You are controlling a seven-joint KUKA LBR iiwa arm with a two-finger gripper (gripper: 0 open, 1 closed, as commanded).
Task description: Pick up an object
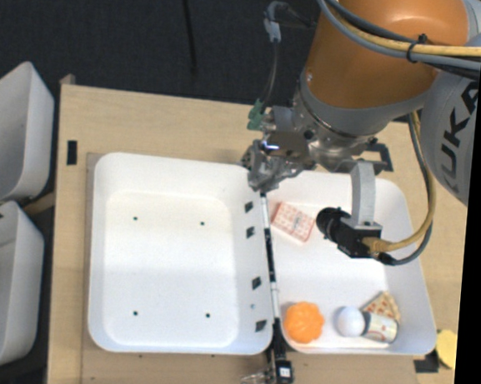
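Orange ball (304, 320) and white ball (349, 321) sit at the right bin's (406, 210) front edge; whether the fingers (263, 174) are open, I cannot tell.

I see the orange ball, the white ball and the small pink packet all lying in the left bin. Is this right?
Not quite. The camera view shows the orange ball, the white ball and the small pink packet lying in the right bin, not the left one. The rest of your statement holds.
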